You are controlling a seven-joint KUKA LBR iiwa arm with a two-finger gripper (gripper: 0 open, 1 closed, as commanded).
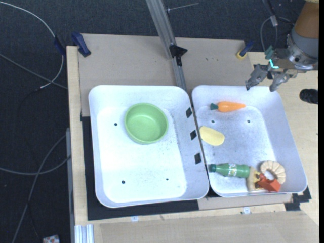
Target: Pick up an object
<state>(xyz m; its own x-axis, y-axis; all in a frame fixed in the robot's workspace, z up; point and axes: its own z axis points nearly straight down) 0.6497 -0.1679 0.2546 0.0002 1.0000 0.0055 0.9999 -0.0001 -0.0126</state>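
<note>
From above, the bench [126, 59] carries two shallow white bins side by side: the left bin [106, 181] holds a green bowl [146, 123] toward its upper middle, and the right bin [283, 135] holds the rest. A toy carrot [229, 106] lies near the right bin's top edge, a pale yellow piece [211, 135] sits below it close to the inner wall, and a green bottle [231, 170] lies on its side near the bottom edge, just beside a shrimp-like toy [268, 176] with a red part in the lower right corner. The grey arm [304, 39] reaches in at upper right; its hand [264, 82] hovers above the right bin's top rim, fingers apart with nothing between them, well apart from the carrot
</note>
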